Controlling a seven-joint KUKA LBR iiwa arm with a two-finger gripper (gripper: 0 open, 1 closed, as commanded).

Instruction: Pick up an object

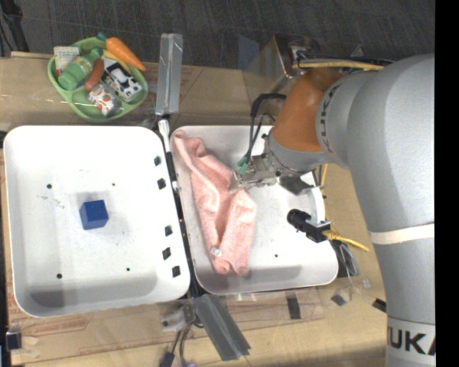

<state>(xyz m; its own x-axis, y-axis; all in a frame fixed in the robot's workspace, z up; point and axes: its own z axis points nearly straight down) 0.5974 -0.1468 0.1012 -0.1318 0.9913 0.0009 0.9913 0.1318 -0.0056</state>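
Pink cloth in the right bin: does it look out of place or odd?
Somewhat. The pink cloth lies crumpled and bunched in the right bin, its upper end draped onto the bin's left rim. The hand sits at its edge.

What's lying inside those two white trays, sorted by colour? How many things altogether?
Blue: 1, a small cube in the left tray.
Pink: 1, a crumpled cloth in the right tray, with the claw at its edge.
Total: 2.
The green bowl of toy food sits outside the trays, so it is not counted.
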